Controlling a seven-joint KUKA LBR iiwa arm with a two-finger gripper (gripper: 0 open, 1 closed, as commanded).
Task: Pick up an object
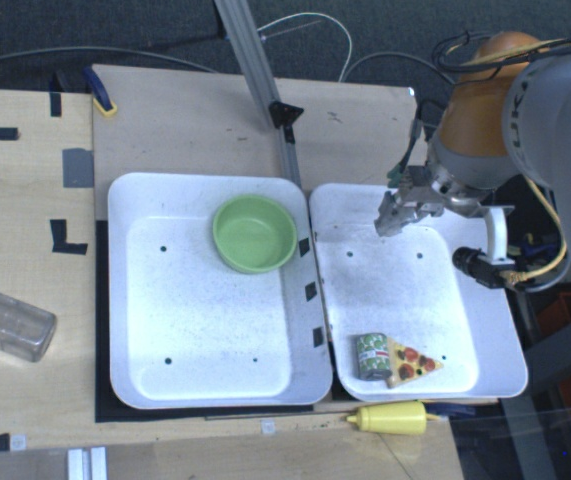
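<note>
A green bowl [254, 232] sits at the back of the left bin [135, 268]. In the right bin [465, 298], near its front edge, lie a small green can [372, 355] and a pizza-slice toy [413, 361] side by side. My gripper [393, 217] hangs over the back of the right bin, well behind the can and pizza slice. Nothing shows between its tips.
A yellow mustard bottle [390, 419] lies on the bench just in front of the right bin. A clear plastic cup [3, 320] lies at the far left. A grey metal pole [255, 63] slants down to the bins' back junction.
</note>
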